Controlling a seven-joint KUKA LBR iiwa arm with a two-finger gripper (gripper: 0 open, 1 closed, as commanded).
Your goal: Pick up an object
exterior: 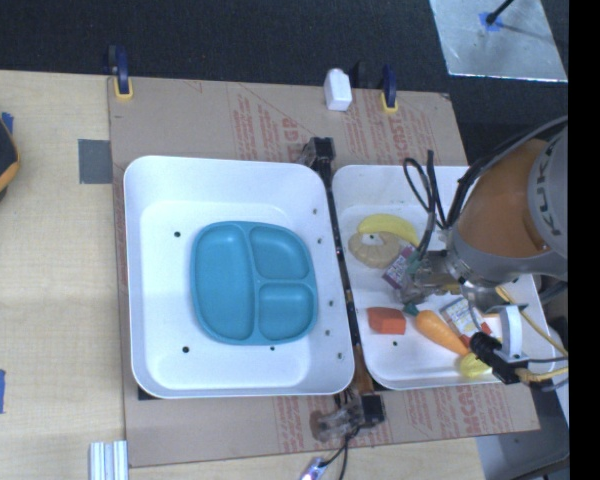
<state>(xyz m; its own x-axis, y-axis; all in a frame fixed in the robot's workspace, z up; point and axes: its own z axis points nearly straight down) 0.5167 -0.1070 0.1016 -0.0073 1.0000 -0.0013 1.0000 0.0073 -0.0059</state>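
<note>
Low in the right white plastic bin (380, 373): claw (412, 286), grip impossible to tell. Just left, a smooth red block (386, 320); just right and nearer, a tapered orange plastic carrot (442, 332).

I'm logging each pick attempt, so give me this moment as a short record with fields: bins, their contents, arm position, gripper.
left bin: shallow white bin holding a blue three-compartment plastic plate
right bin: shallow white bin holding a yellow banana-shaped toy, a red-orange block, an orange carrot-shaped toy
arm: grey with orange band, reaching over the right bin
gripper: two-finger gripper low among the right bin's items; finger state not readable
</note>
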